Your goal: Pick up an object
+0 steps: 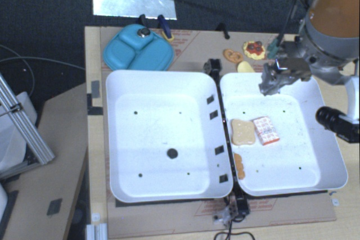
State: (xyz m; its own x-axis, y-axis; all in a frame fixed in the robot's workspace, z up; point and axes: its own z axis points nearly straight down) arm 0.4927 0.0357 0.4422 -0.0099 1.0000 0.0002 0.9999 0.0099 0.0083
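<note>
In the right bin (315, 180) lie a tan slice of toy bread (243, 132) and, just to its right, a small red and white box (265, 130). An orange cookie-like piece (238, 166) rests against that bin's left wall near the front. A small dark disc (172, 153) lies in the left bin (129, 177). My gripper (269, 87) hangs over the back left part of the right bin, above and behind the bread and box, with nothing visible in it.
A blue lidded tray (138, 49) sits behind the left bin. Behind the right bin lie toy foods: a small pizza (254, 49), a cookie (232, 55) and a yellow piece (245, 67). A black cylinder (336, 122) juts in at the right edge.
</note>
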